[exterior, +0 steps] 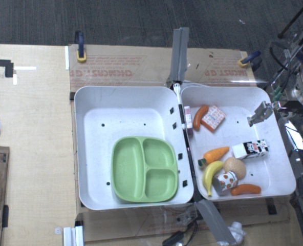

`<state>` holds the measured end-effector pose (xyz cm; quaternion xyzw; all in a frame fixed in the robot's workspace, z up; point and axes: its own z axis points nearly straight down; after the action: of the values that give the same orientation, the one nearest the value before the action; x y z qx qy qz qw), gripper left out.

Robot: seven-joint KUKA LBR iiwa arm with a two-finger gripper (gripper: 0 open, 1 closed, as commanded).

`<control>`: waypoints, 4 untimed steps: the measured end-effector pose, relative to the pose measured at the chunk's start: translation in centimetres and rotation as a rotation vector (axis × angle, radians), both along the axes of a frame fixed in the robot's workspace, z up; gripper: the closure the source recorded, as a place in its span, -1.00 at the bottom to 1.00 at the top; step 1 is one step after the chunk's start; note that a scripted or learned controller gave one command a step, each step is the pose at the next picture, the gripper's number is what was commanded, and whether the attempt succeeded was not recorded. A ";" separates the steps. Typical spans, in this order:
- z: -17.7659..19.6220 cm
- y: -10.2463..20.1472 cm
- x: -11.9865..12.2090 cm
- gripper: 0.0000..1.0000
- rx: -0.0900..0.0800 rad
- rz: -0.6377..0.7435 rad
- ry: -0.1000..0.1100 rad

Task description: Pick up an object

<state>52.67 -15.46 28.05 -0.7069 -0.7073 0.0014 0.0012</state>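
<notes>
The end effector (259, 114) is hovering at the right white plastic bin's (274, 137) far right rim; I cannot tell its state. Below it, a small black-and-white milk carton (251, 148) is lying beside an orange plastic carrot (215, 154).

arm's parked way off by the right bin's (274, 137) far right rim; gripper (259, 114) pokes in just over that rim, up high; can't really make out more

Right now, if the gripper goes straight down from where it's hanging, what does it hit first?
Likely bare floor of the right bin. The gripper sits near its upper right; the milk carton lies a bit nearer the camera. Depth unclear.
</notes>
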 end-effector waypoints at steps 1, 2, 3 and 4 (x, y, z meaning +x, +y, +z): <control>-12.5 -3.3 -0.6 -1.00 0.000 -0.155 0.001; -16.8 -4.2 0.7 -1.00 -0.003 -0.148 -0.021; -15.5 -4.4 1.1 1.00 -0.007 -0.150 -0.034; -15.6 -4.4 1.0 -1.00 -0.007 -0.150 -0.031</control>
<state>53.68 -19.84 12.47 -0.7580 -0.6521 -0.0072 -0.0121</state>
